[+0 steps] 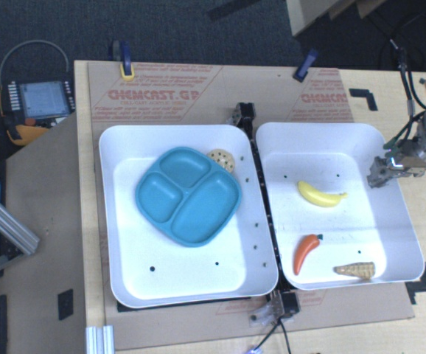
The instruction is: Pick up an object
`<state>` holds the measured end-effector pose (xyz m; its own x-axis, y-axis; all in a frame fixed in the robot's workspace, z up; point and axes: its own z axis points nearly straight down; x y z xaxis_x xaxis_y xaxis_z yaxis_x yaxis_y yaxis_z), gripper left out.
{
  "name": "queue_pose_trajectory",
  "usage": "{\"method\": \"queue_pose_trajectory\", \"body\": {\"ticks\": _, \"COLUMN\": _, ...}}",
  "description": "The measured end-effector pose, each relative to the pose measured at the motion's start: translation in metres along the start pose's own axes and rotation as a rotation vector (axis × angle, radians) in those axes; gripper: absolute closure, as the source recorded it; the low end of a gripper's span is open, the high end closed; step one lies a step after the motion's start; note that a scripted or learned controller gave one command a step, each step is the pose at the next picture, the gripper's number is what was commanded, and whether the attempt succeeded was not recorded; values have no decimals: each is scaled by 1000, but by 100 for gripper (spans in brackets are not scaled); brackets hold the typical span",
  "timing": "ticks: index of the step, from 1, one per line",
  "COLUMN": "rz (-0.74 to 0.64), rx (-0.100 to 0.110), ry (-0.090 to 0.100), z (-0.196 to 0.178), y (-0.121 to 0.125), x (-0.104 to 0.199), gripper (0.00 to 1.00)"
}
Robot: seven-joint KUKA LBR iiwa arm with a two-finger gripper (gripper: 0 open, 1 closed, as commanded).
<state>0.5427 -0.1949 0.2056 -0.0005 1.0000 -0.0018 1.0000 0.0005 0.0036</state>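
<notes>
— Three items lie in the right bin (390, 212): banana (320, 195), chili pepper (306, 251), cone (355, 271). Which step?

— Approach, likely. The gripper (381, 169) hovers at the bin's right rim, grasping nothing; its finger spacing cannot be told. Next: descend over the banana.

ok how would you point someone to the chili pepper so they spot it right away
Look in the right bin, toward its near edge. The chili pepper lies below the yellow banana and left of the tan cone; it is the only red-orange thing there, with a small green stem.

Right bin (390, 220) — yellow banana (320, 195), red-orange pepper (306, 252), tan cone (356, 271) lying flat.
</notes>
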Motion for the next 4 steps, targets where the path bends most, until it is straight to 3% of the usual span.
{"method": "queue_pose_trajectory", "body": {"ticks": 1, "rz": -5, "rx": 5, "ry": 5, "z": -4, "y": 1, "x": 56, "gripper": 100}}
{"method": "queue_pose_trajectory", "body": {"ticks": 3, "rz": 0, "rx": 2, "ry": 2, "z": 5, "y": 31, "x": 154, "gripper": 100}}
{"method": "queue_pose_trajectory", "body": {"ticks": 4, "rz": -5, "rx": 0, "ry": 4, "z": -10, "y": 40, "x": 202, "gripper": 100}}
